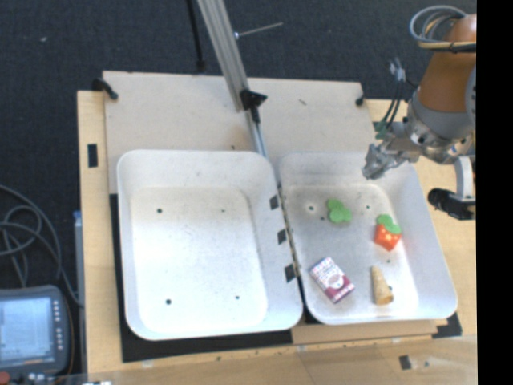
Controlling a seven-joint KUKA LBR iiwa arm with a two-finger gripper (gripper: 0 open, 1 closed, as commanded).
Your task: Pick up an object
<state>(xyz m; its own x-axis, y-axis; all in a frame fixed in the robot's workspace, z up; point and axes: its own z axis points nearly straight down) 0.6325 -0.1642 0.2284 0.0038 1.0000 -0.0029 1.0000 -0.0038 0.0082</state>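
Observation:
The right bin (417,191) holds several small things. A green toy (339,212) lies near its middle. A red strawberry-like toy with a green top (387,233) sits to the right of it. A pink and white carton (332,279) lies toward the front, and a tan cone-shaped piece (381,285) rests beside it. My gripper (377,167) hangs over the bin's far right corner, above and apart from all of them, with nothing seen between its fingers.
The left bin (136,175) stands beside the right one. A slanted metal rail (227,46) rises from between the bins' far edges. A monitor (28,327) sits off the bench at the lower left.

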